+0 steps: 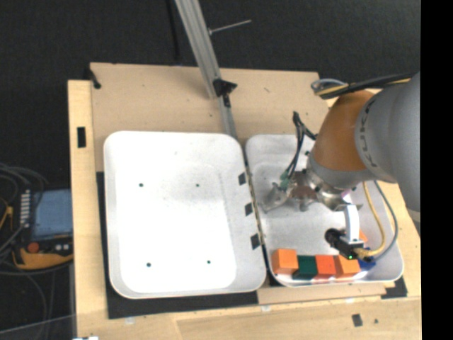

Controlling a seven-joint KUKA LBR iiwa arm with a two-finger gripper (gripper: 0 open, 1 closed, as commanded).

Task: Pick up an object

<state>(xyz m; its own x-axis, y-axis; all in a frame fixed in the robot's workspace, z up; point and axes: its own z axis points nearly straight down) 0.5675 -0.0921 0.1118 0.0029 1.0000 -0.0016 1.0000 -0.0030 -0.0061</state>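
Down in right bin (267, 151), claw (282, 193)

we see the arm (357, 144) reach over the right bin (294, 229), its gripper (277, 195) low near that bin's left wall. along the near wall lie a left orange block (286, 260), a green block (308, 266) and a second orange block (328, 264), touching in a row. the left bin (170, 211) sits just beside.
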